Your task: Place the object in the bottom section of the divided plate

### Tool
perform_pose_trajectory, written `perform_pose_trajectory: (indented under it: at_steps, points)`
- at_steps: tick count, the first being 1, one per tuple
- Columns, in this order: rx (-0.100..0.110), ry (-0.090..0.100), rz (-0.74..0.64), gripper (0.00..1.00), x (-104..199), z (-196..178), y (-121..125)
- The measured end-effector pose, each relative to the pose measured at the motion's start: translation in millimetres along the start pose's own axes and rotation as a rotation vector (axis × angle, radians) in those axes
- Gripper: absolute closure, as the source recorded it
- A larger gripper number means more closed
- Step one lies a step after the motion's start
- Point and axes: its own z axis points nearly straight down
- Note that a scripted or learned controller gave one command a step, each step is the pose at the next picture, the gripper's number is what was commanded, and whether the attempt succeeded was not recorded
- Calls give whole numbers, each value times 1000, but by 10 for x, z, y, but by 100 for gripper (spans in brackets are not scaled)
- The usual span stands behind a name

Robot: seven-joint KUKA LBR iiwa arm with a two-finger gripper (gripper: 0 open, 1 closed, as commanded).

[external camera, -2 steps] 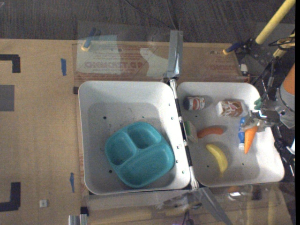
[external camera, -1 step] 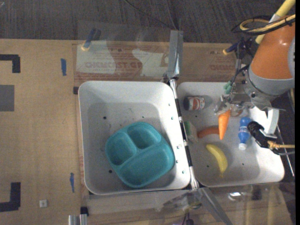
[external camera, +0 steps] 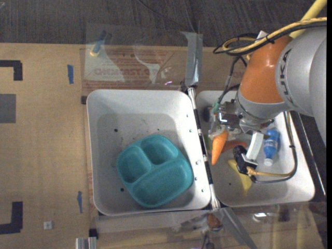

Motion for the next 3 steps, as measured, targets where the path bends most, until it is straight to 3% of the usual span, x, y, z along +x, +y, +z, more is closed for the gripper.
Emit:
perform_pose_trajectory:
  at_steps: [1, 2, 3]
  points:
    - [-2, 0, -1, 100, -1, -102, 8]
    - [-1, 0, -74, 100, 392, 0, -550]
    - [-2, -1, -72, 0, 382, 1, -547]
